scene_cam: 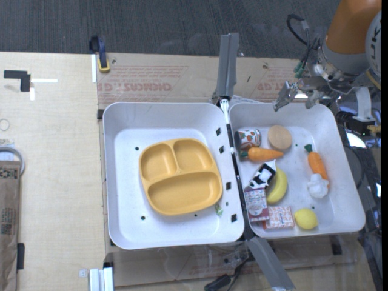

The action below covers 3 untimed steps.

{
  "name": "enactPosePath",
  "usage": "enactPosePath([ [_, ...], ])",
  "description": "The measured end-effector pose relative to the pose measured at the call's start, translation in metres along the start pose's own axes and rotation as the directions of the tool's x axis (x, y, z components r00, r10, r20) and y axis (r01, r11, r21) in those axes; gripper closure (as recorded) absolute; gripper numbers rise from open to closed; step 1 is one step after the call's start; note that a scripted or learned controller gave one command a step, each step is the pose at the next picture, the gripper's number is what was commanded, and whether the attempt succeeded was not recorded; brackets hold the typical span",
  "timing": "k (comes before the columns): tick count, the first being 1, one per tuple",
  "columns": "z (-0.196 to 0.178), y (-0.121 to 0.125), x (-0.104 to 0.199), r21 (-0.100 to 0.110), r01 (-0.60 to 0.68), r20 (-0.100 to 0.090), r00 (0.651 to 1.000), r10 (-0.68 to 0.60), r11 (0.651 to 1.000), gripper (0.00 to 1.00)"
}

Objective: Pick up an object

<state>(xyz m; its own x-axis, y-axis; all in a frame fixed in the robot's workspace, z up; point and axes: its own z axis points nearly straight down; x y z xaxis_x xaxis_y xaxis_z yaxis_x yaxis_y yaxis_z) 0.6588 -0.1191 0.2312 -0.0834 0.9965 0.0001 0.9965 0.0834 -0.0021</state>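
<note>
Brown cardboard (pixel 182 77) lies flat under the far edge of both bins and carries red printed lettering, seen upside down; its letters are too faint to read with confidence. A small carton (pixel 279 217) and a packet (pixel 256 202) at the near side of the right bin (pixel 339 180) bear printed labels, too small to read, and a small can (pixel 248 138) at the bin's far left shows a pictured label.

Pale wood bench surface (pixel 48 162) extends to the left, marked with black and white tape pieces; dark carpet-like floor lies beyond the far edge. The left bin (pixel 121 180) holds a yellow divided plate (pixel 180 176) with three compartments.

The right bin holds the candidate objects: a round tan disc (pixel 280 137) just right of the can, a carrot (pixel 264 154) lying near them, a second carrot (pixel 317 164) farther right, a white object (pixel 318 187) just nearer than it, a banana (pixel 278 187), a black-and-white item (pixel 262 175) touching the banana's left side, and a lemon (pixel 307 219) beside the carton.

The gripper (pixel 298 96) hangs over the far rim of the right bin, its two fingers spread apart with nothing between them. The arm's orange band is cut off at the upper right corner. A brown bag (pixel 8 223) at the left edge is also cropped.
</note>
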Motion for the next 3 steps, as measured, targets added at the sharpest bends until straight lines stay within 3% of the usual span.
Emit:
enactPosePath([
  [1,0.073,-0.027,-0.048,0.0,-0.099,0.001,0.995,0.099,0.995,0.0],
  [2,0.14,-0.079,-0.085,0.0,-0.097,-0.007,0.995,0.097,0.995,0.0],
  [3,0.131,-0.079,-0.087,0.0,-0.1,-0.005,0.995,0.1,0.995,1.0],
])
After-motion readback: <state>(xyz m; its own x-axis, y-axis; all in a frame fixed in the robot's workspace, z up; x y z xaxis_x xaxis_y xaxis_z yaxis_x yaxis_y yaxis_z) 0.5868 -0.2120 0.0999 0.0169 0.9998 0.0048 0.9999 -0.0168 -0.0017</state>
